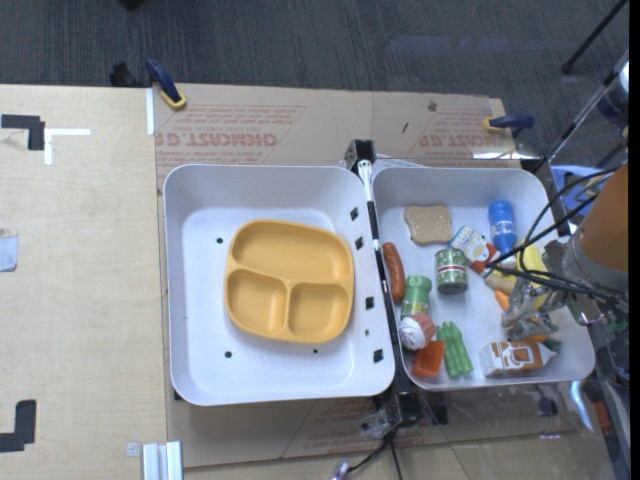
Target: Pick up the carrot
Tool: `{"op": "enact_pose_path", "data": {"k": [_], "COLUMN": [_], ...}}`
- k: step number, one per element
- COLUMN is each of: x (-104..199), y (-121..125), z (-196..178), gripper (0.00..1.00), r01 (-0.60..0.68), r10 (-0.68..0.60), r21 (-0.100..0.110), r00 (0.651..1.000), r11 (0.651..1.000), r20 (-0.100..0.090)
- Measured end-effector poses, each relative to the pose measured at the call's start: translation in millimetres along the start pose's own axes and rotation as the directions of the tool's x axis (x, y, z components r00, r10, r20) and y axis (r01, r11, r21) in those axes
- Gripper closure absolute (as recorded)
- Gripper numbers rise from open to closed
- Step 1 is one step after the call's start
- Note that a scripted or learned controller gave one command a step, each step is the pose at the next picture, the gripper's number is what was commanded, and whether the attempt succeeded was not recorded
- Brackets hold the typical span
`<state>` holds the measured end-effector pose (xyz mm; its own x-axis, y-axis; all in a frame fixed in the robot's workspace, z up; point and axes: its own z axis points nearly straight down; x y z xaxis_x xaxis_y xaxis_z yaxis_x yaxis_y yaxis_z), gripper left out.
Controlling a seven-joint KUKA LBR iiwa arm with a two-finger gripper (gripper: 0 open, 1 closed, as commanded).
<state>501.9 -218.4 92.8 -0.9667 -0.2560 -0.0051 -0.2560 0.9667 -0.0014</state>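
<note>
The carrot [501, 299] shows as a small orange piece in the right bin [470, 180], near that bin's right side, partly hidden by the gripper. The gripper [522, 316] hangs low over the bin, right beside the carrot and just above a small carton [512, 358]. Cables cross in front of it, and no object can be made out in its grasp. The arm's orange band [610, 230] is at the frame's right edge.
The right bin also holds a toast slice [428, 224], a blue bottle [502, 225], a can [451, 270], a sausage [394, 271], green beans [454, 349] and a red block [428, 359]. A yellow divided plate [290, 280] lies in the left bin [200, 368].
</note>
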Motion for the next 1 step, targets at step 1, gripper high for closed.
{"op": "enact_pose_path", "data": {"k": [1], "x": [-6.6], "y": [-0.5], "z": [-4.1], "gripper": [0.0], "r01": [0.002], "r10": [-0.002], "r21": [0.007], "r00": [1.0], "r11": [1.0], "r20": [0.019]}}
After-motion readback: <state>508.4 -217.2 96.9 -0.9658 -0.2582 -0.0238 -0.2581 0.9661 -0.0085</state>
